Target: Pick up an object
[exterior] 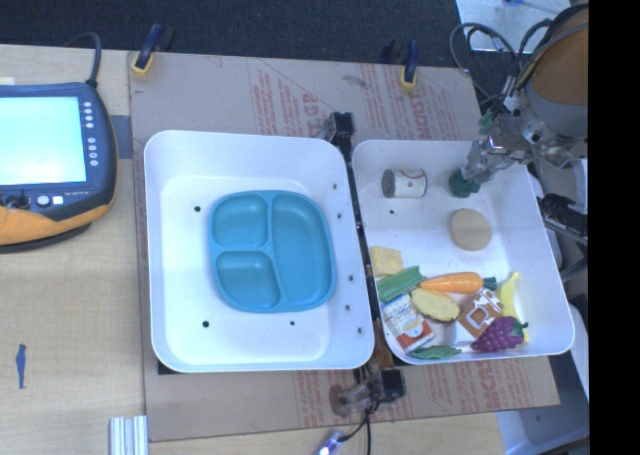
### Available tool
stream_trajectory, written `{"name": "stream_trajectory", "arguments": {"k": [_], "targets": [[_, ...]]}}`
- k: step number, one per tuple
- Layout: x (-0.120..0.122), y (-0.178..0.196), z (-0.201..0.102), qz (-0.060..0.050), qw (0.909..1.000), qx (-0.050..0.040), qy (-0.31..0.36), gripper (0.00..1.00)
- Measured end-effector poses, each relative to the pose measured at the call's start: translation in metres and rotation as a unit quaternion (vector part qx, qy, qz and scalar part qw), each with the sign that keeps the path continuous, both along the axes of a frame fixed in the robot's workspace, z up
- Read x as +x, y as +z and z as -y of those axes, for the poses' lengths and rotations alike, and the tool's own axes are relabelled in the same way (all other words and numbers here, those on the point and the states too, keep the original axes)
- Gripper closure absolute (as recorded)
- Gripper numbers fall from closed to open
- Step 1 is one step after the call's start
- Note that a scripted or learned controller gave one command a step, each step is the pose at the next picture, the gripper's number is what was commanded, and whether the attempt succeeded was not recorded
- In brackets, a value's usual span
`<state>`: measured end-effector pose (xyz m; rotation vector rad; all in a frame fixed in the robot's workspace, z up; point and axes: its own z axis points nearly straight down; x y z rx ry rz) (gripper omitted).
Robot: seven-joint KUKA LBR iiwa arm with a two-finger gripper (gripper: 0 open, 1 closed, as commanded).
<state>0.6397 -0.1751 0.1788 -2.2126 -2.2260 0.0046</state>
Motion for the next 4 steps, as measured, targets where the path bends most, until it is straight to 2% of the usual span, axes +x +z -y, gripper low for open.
{"name": "stream_trajectory", "arguments": {"k": [1,2,3,4], "targets": [[0.017,0.045,-0.017,0.001,1.0,0.0002,-0.001,1.0],[0.017,0.044,-0.017,0.001,1.0,0.0003,-0.001,0.0],[-0.063,-0.002,0.008,-0.001,1.0,-0.0005,-0.001,0.0],[-0.124,-0.044,0.037,0.0,1.0,-0.0005,-0.001,0.0]]}}
